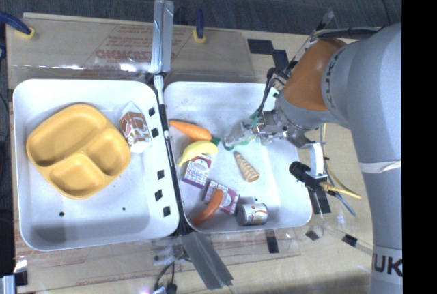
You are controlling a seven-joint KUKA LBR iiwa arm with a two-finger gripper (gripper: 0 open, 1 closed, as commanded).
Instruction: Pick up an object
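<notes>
- Camera view: my gripper hangs over the right shallow white bin, between the orange carrot and the tan ridged cone.
- I cannot tell if my jaws are parted or closed; the tips blur together there.
- Below lie a yellow banana, two purple packets, a reddish sausage and a small tin can.
- The left white bin carries a yellow divided plastic tray and a brown wrapped snack.
</notes>
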